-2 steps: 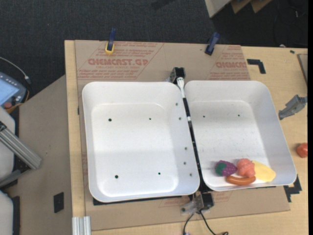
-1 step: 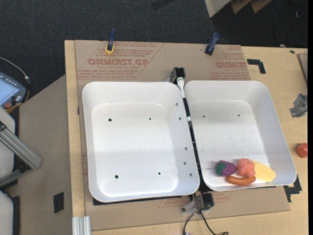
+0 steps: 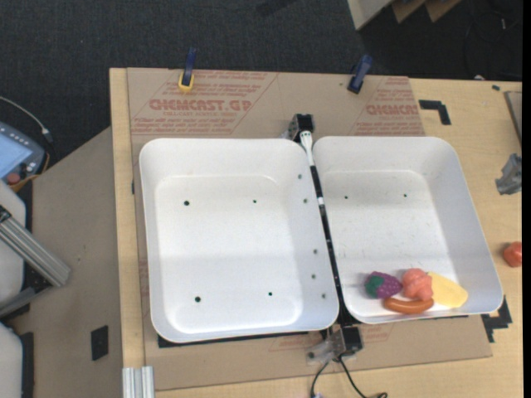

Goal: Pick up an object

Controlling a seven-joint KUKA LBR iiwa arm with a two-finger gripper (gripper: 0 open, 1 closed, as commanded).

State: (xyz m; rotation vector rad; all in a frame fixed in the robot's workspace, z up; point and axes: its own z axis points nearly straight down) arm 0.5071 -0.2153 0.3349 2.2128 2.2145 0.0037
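Toy foods (image 3: 412, 291) (clustered, touching) lie in the right bin's (image 3: 465, 214) near corner.

The bench (image 3: 124, 222) is covered by a brown cardboard sheet (image 3: 274, 98), held at the far edge by two clamps (image 3: 188, 71); two white bins, left (image 3: 224, 235) and right (image 3: 398, 222), are set side by side upon it, touching

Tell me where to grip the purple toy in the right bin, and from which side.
Grip the purple toy across its rounded body, coming straight down. Its left side is free bin floor, while the orange-pink piece crowds its right and the red sausage shape lies just below, so set the fingers top-to-bottom, probably slightly leftward.
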